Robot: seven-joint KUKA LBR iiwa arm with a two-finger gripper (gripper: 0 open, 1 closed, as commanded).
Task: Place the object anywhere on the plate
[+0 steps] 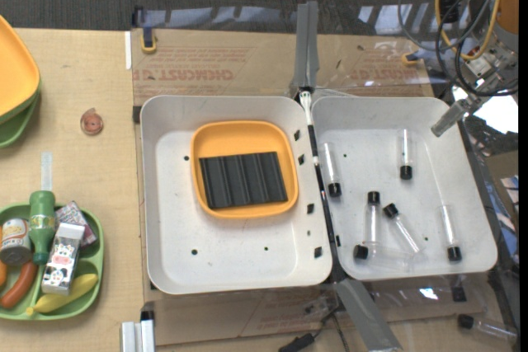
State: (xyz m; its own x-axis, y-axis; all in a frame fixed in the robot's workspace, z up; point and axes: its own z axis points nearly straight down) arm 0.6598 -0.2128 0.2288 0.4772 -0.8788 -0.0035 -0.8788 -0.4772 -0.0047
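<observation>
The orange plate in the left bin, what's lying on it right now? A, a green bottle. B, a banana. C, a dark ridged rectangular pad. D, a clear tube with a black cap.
C: the orange plate in the left bin carries a dark ridged pad lying flat across its middle, while the clear tubes with black caps all lie in the right bin.

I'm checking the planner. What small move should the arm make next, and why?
Probably swing the gripper down over the nearest tube in the right bin. The tubes all lie there; the orange plate in the left bin bears a black ridged block but no tube.
</observation>
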